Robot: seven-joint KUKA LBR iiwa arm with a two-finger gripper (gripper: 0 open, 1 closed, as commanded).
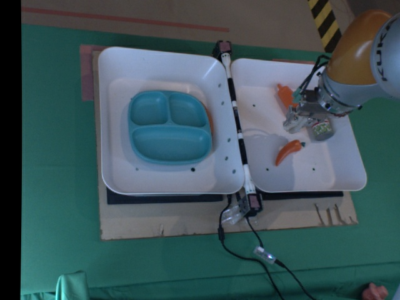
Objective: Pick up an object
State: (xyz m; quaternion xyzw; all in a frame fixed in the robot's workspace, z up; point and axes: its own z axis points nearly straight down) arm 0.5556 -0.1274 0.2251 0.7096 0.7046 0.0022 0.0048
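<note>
The bench is viewed from a single fixed camera above, angled down at a slant. Both white bins (169, 67) are framed side by side, the arm (369, 55) entering from the right.

Part of the white lettering "KUKA" readable on the grey arm (382, 55) beside its orange band; yellow-and-black hazard stripes (322, 8) marked on the floor at upper right; no other legible text

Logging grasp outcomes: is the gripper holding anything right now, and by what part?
Cannot tell. The gripper sits low in the right bin, beside an orange object. The orange pepper lies apart on the floor.
</note>
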